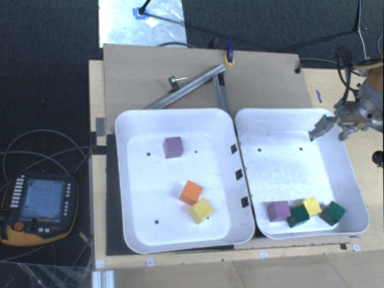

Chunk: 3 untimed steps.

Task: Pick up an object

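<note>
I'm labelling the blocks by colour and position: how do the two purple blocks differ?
The purple block in the left bin stands alone toward the bin's far side; the purple block in the right bin sits at the near edge, touching a dark green block. The left one looks a deeper purple, the right one paler. Both are small cubes resting flat.

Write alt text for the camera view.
The arm's pincer hovers over the right bin's upper right edge, holding nothing. That bin has purple, yellow and two green blocks along its near wall; the left bin holds purple, orange and yellow blocks.
</note>
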Each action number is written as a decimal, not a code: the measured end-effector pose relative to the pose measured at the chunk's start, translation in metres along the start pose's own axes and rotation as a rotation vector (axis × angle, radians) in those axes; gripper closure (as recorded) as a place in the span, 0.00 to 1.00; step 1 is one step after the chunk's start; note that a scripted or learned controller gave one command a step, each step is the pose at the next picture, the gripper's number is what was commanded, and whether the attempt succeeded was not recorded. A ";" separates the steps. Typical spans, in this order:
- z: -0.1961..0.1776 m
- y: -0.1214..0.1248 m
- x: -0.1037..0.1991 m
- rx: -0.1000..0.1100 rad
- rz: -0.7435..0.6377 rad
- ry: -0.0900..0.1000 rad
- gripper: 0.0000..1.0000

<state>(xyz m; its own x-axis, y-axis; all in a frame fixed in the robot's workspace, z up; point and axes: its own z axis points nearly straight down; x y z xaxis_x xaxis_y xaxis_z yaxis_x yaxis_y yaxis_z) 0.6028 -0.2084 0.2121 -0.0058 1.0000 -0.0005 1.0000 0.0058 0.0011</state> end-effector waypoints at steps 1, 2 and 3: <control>0.000 0.000 0.000 0.000 0.000 0.000 0.00; 0.062 -0.001 0.002 0.005 0.002 0.002 0.00; 0.114 -0.001 0.002 0.005 0.002 0.001 0.00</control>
<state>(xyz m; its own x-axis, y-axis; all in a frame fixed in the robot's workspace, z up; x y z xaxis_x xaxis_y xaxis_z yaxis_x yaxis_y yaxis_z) 0.6015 -0.2060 0.0976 -0.0035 1.0000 0.0009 1.0000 0.0035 -0.0038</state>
